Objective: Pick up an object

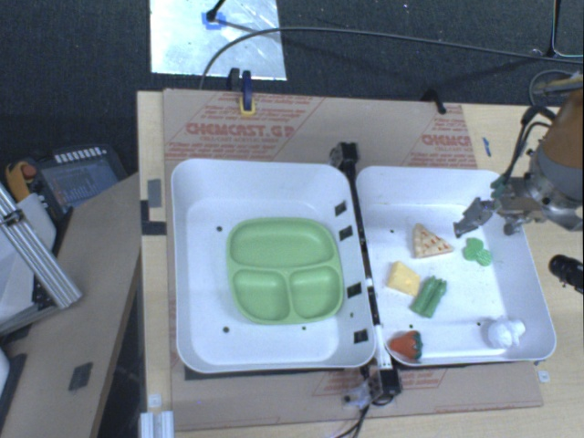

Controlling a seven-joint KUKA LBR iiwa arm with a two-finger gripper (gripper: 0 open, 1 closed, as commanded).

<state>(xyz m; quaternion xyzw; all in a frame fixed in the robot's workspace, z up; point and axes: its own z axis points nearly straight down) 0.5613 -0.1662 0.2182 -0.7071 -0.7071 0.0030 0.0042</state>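
Observation:
My gripper (491, 223) hangs over the upper right part of the right bin (529, 286), with its two fingers spread open and nothing between them. Just below it lies a small green leafy piece (476, 251). To the left of that sits a tan triangular wedge (431, 242). Further down are a yellow block (404, 278) and a green bundle of stalks (428, 297) side by side. A red strawberry-like piece (406, 344) lies at the bin's front left corner, and a white object (503, 332) at its front right.
The left bin (196, 245) holds a green three-compartment plate (283, 270). A black divider with clips (358, 245) runs between the two bins. Cables cross the dark floor behind the bench.

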